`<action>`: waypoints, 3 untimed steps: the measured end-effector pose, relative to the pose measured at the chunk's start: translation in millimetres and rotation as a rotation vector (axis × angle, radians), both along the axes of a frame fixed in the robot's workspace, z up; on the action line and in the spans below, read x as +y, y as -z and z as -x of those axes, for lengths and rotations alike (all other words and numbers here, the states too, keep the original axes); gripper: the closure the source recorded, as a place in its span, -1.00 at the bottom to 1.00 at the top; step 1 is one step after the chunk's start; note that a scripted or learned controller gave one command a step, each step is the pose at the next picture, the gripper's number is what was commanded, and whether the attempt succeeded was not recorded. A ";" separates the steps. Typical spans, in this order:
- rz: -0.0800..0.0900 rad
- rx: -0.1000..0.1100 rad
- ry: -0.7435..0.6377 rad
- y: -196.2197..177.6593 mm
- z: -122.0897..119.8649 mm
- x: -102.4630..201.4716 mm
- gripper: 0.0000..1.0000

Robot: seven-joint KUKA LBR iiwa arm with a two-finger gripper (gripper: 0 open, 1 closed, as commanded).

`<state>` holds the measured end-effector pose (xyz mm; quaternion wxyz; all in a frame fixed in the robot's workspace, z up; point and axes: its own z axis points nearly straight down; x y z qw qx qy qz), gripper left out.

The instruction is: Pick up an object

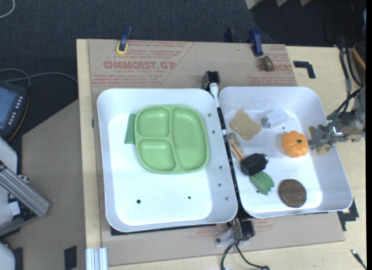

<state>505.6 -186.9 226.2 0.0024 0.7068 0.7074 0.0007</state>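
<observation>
**No pick yet: gripper parked at R bin's rim**

Nearest the camera, at 6 o'clock, black cables [238, 245] and a connector hang off the bench's front edge, just below where the two bins meet.

Progress: nothing lifted. All candidates sit in the right bin [325, 196]: brown round disc [292, 192] at approx 5 o'clock of the bin, green leafy toy [263, 182] beside it w/ a black block [253, 163] touching its upper end, tan sponge-like block [244, 125] at 10, clear/grey cup-like thing [275, 117] at 12, small orange pumpkin [294, 144] at 3. Gripper [323, 137] is at the bin's 3 o'clock rim, just beside the pumpkin, apart from it as far as I can see. Whether its fingers are spread or pressed together I cannot tell; too small and cluttered. Nothing visibly pinched. Left to do, in my judgement: the whole reach, close and lift.

Left bin [110, 146] has a green divided tray [172, 138], 3 compartments, over a darker green flat piece.

Writing: cardboard under the bins reads "CHEMCAST G.P" in red at 12 o'clock; smaller lines below it not legible.
</observation>
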 end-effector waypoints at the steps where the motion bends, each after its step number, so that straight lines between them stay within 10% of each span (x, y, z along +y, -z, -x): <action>1: -0.001 0.000 -0.005 -7.7 -43.1 41.9 1.00; 3: -0.002 0.000 -0.004 13.4 -115.3 116.9 1.00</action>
